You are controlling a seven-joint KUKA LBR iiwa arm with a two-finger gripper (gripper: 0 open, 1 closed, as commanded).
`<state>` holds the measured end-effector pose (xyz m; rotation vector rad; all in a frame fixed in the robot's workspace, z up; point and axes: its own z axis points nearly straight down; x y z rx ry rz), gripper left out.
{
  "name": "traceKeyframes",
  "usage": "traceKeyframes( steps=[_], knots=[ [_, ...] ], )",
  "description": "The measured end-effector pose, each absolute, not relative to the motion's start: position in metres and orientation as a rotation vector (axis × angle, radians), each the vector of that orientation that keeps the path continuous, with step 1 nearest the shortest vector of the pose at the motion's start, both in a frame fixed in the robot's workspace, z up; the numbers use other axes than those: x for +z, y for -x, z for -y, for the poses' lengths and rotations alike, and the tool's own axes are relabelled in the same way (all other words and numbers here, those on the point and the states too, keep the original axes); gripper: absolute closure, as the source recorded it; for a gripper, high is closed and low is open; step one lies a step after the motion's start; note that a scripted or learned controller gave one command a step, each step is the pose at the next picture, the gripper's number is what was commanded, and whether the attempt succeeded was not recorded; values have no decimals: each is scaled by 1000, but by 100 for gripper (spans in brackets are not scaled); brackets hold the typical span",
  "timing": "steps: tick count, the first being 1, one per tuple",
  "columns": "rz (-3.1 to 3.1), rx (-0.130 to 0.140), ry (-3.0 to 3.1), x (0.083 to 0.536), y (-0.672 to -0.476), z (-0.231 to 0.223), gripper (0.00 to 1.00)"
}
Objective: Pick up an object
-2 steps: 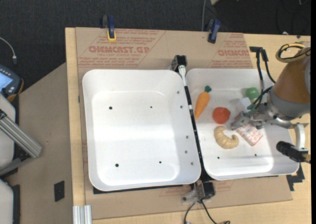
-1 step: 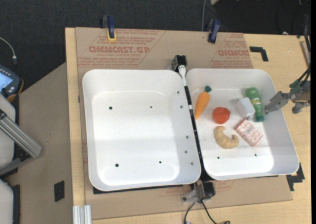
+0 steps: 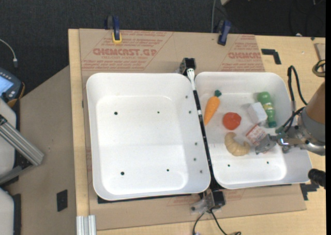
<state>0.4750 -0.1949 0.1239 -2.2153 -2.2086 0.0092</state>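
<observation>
Gripper (image 3: 266,145): low in the right bin (image 3: 248,176), beside a small red-and-white packet (image 3: 255,133) — grip state: cannot tell
Packet: crumpled, between the croissant (image 3: 236,145) and the white block (image 3: 257,111) — right-centre

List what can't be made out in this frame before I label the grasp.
- Gripper, camera view: small and dark over the right white bin; finger state unreadable.
- Small red-and-white packet: contact with the gripper too small to judge.
- Grey arm: cut off by the right edge.
- Green plastic bottle-like item: partly covered by a pale grey block; shape unclear.
</observation>
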Motion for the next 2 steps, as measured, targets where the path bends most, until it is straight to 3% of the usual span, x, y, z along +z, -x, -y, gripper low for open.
traceKeyframes(
  steps=[1,2],
  knots=[
    [2217,-9,2214,84,-480,221,0],
    [2222,-3,2220,95,-480,222,100]
  ],
)
